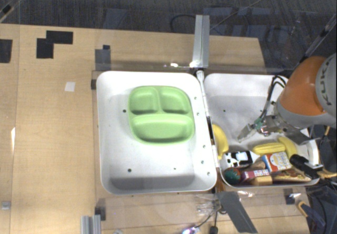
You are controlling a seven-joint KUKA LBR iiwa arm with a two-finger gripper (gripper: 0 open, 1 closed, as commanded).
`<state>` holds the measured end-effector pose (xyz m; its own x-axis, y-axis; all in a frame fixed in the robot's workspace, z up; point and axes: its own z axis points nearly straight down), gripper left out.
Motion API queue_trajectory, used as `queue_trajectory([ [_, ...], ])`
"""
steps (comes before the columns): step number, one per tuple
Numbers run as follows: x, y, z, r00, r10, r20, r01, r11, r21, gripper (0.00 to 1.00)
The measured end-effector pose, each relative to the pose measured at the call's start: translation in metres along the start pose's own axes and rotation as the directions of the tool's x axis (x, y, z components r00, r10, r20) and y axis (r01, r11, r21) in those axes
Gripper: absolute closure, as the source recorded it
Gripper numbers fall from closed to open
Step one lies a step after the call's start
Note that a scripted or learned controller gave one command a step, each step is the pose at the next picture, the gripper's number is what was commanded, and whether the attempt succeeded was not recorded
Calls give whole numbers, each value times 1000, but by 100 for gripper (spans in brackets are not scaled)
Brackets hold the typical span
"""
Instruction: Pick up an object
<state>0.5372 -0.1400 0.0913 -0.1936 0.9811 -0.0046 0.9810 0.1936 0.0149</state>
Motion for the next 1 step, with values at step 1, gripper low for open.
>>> queue_trajectory([
  [1, 38, -34, -3, 964, -267, 10, 267, 964, -12, 0],
])
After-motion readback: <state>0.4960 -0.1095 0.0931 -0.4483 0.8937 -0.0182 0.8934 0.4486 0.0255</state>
